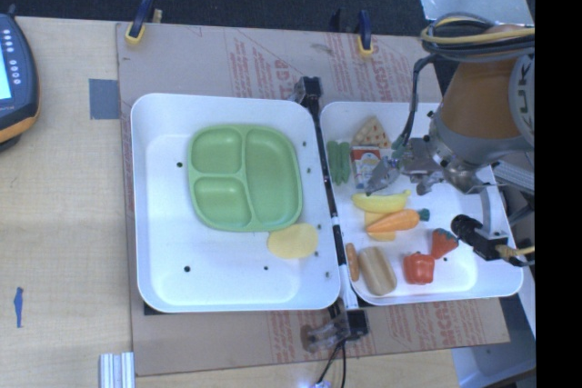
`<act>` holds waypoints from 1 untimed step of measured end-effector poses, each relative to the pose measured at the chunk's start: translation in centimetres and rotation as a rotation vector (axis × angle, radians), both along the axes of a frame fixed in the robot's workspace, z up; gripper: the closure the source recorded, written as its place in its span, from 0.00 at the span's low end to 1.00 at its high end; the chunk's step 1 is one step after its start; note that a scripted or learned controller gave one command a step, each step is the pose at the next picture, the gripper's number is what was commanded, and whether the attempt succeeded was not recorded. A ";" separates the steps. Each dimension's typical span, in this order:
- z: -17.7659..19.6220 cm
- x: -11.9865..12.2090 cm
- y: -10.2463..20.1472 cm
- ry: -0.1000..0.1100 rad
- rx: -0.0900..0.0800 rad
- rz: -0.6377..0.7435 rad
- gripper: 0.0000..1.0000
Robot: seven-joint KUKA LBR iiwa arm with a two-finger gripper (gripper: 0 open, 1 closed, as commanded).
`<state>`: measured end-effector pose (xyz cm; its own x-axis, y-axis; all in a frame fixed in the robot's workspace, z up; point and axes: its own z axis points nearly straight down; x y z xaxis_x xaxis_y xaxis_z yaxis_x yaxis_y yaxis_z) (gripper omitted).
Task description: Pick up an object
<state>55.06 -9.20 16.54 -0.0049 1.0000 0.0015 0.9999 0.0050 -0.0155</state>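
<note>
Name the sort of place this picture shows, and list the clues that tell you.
Probably a robotics lab test bench, not a kitchen. A grey and orange robot arm reaches over two white bins clamped onto cardboard, the food is toy food such as a plastic banana, and a control pendant lies at the left.

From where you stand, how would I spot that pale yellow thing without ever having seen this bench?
Find the left white bin, which holds a green divided plate. Just off the plate's lower right corner lies the pale yellow piece, flat, rounded, and the one loose item in that bin.
</note>
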 end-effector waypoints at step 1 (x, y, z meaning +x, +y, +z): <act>-7.9 -0.8 -2.1 -0.003 -0.001 -0.002 0.00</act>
